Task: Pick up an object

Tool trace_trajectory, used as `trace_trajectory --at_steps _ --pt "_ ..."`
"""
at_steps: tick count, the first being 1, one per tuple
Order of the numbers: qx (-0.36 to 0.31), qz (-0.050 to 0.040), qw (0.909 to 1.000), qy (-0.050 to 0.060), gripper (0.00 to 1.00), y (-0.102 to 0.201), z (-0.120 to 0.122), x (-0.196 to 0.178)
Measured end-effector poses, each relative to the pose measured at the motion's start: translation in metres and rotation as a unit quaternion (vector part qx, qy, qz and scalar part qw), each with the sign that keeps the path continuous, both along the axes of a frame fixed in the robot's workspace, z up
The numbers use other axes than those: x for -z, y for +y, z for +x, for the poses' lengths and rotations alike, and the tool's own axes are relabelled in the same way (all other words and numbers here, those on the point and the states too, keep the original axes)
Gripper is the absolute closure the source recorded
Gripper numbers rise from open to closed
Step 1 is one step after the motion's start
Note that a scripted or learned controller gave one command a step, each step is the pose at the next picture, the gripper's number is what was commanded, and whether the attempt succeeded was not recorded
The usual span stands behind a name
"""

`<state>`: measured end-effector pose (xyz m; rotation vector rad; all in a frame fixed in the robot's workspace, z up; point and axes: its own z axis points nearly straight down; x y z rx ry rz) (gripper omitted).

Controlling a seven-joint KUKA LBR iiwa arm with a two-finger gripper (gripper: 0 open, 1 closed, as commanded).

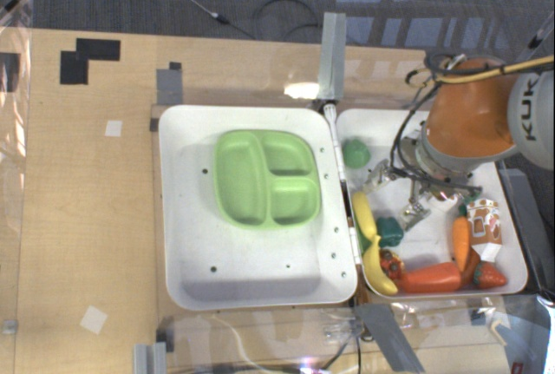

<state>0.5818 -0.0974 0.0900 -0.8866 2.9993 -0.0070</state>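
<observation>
A slanted overhead look at a wooden bench with two shallow white bins side by side. Nearest the viewer, along the right bin's [518, 264] front edge, lie a banana [371, 244], a long red pepper [429, 278], a carrot [460, 243] and a small printed carton [485, 222]. Just behind them a teal piece [390, 231] sits directly beside the gripper [414, 213], whose two fingers hang slightly parted with nothing between them. Farther back lies a green ball [355, 153]. The left bin [186, 216] holds a green divided tray [264, 177]. With items crowded together, closing here could nudge the teal piece aside or pinch only its edge.
</observation>
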Motion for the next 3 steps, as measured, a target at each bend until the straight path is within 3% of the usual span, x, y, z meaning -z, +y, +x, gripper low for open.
trace_trajectory --at_steps 1,2,3 --pt "0.073 -0.0003 0.9973 -0.002 0.0 0.01 -0.053 -0.001" --pt "0.074 0.0001 0.9973 -0.004 0.0 0.012 -0.067 -0.001" --pt "-0.063 -0.0006 0.998 -0.003 0.0 0.004 -0.07 -0.001"
